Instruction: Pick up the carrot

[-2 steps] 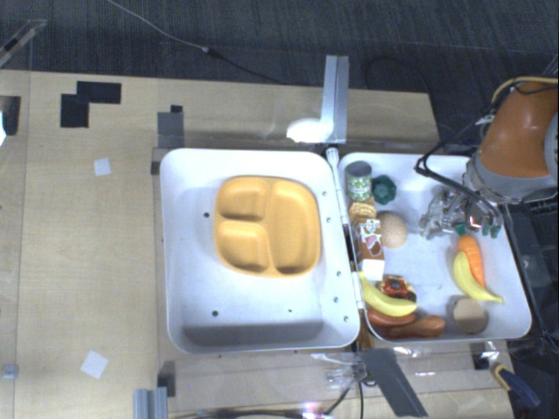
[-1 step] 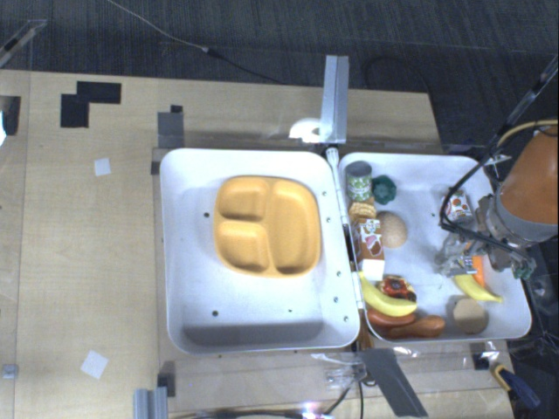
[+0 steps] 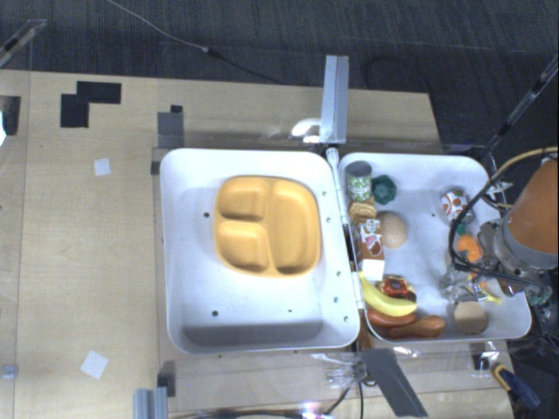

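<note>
**Jaws low over the right bin, state not determinable**

Whether the jaws (image 3: pixel 476 279) stand apart or together cannot be told: they are hidden among cables and the wrist body. The arm (image 3: pixel 534 221), grey with its orange band, enters at the 3 o'clock edge and reaches down over the right bin (image 3: pixel 419 168).

The carrot (image 3: pixel 469 248) appears as a small orange item at roughly 3 o'clock within the right bin, just beside the wrist and partly covered by a black cable. Contact with the jaws cannot be confirmed.

Other contents of the right bin: a banana (image 3: pixel 387 300) at 7 o'clock, lying against a brown sausage-shaped item (image 3: pixel 406 326) at the bin's 6 o'clock wall; a beige egg-shaped item (image 3: pixel 394 230) near the centre; a dark green item (image 3: pixel 383 188) at 11 o'clock beside a small can (image 3: pixel 359 181); a white and red ball (image 3: pixel 452 203) at 1 o'clock; a tan round item (image 3: pixel 470 317) at 5 o'clock.

The left bin (image 3: pixel 188 234) holds a yellow divided tray (image 3: pixel 266 225), set slightly towards 12 o'clock of centre. Both bins rest on the desk (image 3: pixel 79 260).
</note>
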Robot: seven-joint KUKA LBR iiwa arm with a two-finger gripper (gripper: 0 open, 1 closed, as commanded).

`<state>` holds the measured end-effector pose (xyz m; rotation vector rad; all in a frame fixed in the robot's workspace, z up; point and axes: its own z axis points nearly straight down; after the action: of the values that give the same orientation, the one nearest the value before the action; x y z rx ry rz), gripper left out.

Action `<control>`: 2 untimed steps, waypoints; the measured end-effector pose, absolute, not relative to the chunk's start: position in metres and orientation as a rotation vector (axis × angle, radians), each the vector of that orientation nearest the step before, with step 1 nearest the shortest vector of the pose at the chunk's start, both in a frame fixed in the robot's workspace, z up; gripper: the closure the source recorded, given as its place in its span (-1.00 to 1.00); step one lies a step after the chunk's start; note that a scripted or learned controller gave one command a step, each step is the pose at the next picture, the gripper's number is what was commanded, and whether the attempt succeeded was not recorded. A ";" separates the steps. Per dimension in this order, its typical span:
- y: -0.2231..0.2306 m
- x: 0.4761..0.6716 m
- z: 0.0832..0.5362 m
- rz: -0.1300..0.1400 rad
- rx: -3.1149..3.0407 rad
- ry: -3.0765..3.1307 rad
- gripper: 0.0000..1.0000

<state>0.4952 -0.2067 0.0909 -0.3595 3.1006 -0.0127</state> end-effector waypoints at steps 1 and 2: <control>-0.206 0.500 0.104 -0.019 -0.367 3.088 1.00; -0.162 0.523 0.091 -0.008 -0.270 3.115 1.00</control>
<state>0.5226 -0.1620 0.0908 -0.2698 3.1148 -0.0081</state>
